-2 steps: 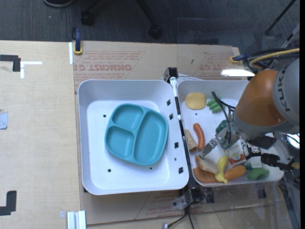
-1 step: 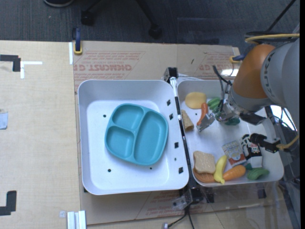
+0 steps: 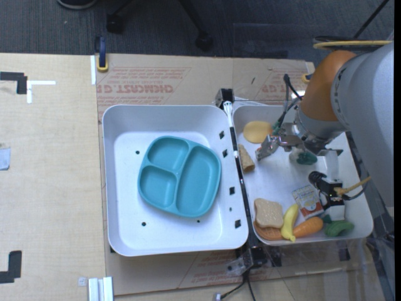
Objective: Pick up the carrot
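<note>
The carrot (image 3: 308, 226) is small and orange and lies flat near the front edge of the right bin (image 3: 276, 184), between a yellow banana (image 3: 289, 221) and a green toy (image 3: 338, 227). My gripper (image 3: 299, 150) hangs over the back half of that bin, well behind the carrot and apart from it. A small teal object (image 3: 306, 158) sits right under the gripper. The wrist hides part of the bin's far right side.
A bread slice (image 3: 269, 213) lies left of the banana. A printed packet (image 3: 305, 197) sits just behind the carrot. A yellow round piece (image 3: 257, 131) and a brown chunk (image 3: 246, 159) lie by the bin's left wall. The left bin (image 3: 119, 187) holds a teal divided plate (image 3: 180, 176).
</note>
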